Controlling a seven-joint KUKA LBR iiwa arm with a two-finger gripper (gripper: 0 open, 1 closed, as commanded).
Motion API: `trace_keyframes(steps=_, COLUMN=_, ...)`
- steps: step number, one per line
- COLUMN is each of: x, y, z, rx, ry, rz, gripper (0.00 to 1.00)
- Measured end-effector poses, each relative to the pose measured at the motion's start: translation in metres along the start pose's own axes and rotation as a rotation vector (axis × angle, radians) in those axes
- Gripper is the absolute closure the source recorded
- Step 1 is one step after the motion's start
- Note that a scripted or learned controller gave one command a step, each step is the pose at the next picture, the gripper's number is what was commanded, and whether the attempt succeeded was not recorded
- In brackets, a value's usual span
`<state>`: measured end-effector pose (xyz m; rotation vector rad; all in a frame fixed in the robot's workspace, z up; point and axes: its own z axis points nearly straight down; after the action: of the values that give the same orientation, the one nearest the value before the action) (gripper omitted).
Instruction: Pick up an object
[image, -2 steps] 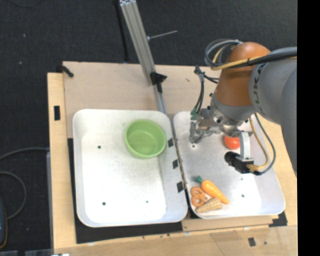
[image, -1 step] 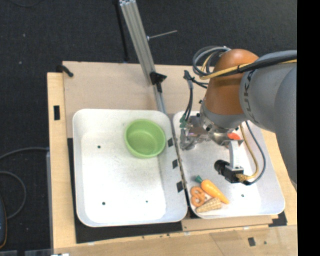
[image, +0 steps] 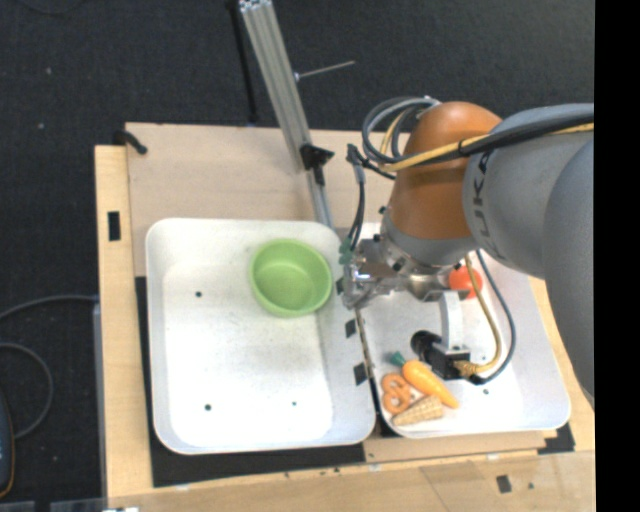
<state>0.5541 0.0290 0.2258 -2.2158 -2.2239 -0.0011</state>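
A green bowl (image: 290, 278) sits upright at the far right of the left bin (image: 200, 400). In the right bin (image: 520, 400), near its front left corner, lie an orange carrot (image: 426, 381), an orange pretzel-shaped piece (image: 397, 393) and a tan ridged cone (image: 421, 410), all close together. A small red-orange thing (image: 464, 280) peeks out from behind the arm. My gripper (image: 385, 280) hangs over the back left of the right bin, just right of the bowl, mostly covered by the orange wrist band.
A slanted metal rail (image: 285, 95) runs from the top of the view down to the divide between the bins. The bench's wooden edge (image: 115, 300) frames both bins. The grey arm (image: 540, 190) covers the right bin's back right part.
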Motion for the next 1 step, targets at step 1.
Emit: trace_keyframes(steps=1, x=0.0447, y=-0.0291, z=0.0022, rx=-0.001, ry=-0.001, rz=0.001, gripper=1.00)
